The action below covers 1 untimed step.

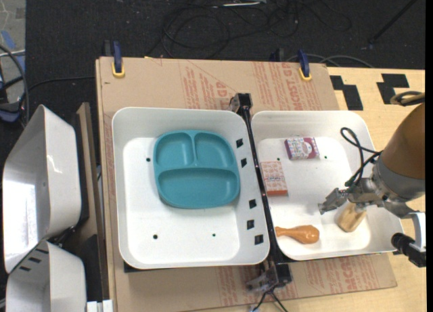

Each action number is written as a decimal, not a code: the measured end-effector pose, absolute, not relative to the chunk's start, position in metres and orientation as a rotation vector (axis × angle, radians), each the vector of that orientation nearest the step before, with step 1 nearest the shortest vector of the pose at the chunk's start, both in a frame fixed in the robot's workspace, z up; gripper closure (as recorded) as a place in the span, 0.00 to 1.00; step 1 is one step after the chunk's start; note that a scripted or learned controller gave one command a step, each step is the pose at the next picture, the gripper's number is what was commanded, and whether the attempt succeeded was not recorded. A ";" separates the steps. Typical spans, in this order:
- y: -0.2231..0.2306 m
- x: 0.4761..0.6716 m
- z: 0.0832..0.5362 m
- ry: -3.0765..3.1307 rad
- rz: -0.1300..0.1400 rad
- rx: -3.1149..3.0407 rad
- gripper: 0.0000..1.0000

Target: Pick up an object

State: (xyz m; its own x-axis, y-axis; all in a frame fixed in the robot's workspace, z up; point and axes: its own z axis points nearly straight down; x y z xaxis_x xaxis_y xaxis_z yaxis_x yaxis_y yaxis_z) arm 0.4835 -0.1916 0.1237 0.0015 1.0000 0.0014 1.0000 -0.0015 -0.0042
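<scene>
The tool [345,204] sits low in the right bin [358,128], close to its right wall. I cannot tell how it is set. A tan block [350,219] lies just beside it, near the bin's front right corner. An orange drumstick toy [298,233] lies by the front edge. A purple packet [301,147] and a small pink-and-white box [273,176] lie further back, with bare white floor between them. The left bin [128,189] holds a teal divided plate [196,170], with room around it.
</scene>
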 end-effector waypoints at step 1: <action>-0.192 0.485 0.136 -2.220 -0.001 -2.224 1.00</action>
